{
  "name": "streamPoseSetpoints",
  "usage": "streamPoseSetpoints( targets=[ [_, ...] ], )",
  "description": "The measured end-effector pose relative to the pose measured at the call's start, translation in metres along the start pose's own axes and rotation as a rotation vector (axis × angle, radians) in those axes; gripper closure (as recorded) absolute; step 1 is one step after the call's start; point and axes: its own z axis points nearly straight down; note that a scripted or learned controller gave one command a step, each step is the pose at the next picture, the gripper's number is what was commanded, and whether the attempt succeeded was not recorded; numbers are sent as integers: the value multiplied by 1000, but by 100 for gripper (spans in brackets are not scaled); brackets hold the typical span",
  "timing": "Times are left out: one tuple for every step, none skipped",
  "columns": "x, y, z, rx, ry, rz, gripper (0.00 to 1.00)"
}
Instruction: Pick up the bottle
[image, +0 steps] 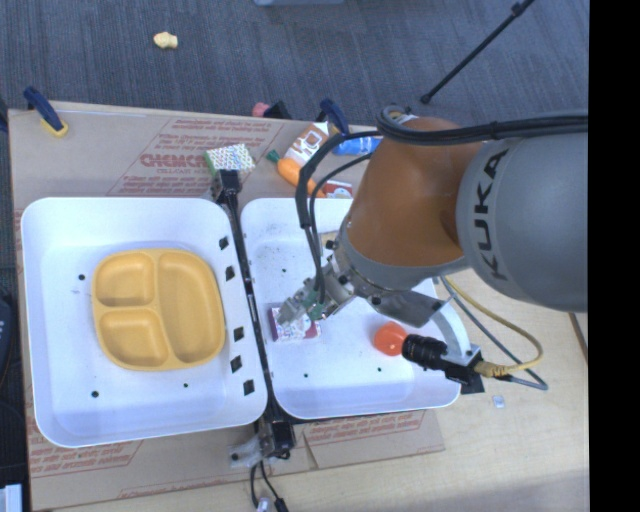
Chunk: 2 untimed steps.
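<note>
Behind the right bin (352, 392) the bottle (306, 147) lies slantwise, cap lower-left; hand (300, 313) grip unclear

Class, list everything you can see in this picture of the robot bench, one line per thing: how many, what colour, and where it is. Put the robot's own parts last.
Bins: 2, white, side by side on the bench.
Divided plate: 1, yellow, in the left bin.
Small packet: 1, pink and white, in the right bin, under the gripper.
Round object: 1, orange, in the right bin, beside the arm.
Bottle: 1, orange and white, lying on the cardboard behind the right bin.
Patterned block: 1, green and white, behind the bins.
Small scrap: 1, yellow, on the grey floor.
Clamp: 1, blue and yellow, at the cardboard's far left corner.
Arm: 1, grey with orange band, over the right bin.
Gripper: 1, over the packet.
</note>
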Motion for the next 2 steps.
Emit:
streamPoseSetpoints(
  targets=[
    [31,17,73,4,3,-346,100],
    [-29,-11,-34,-1,-2,-310,100]
  ],
)
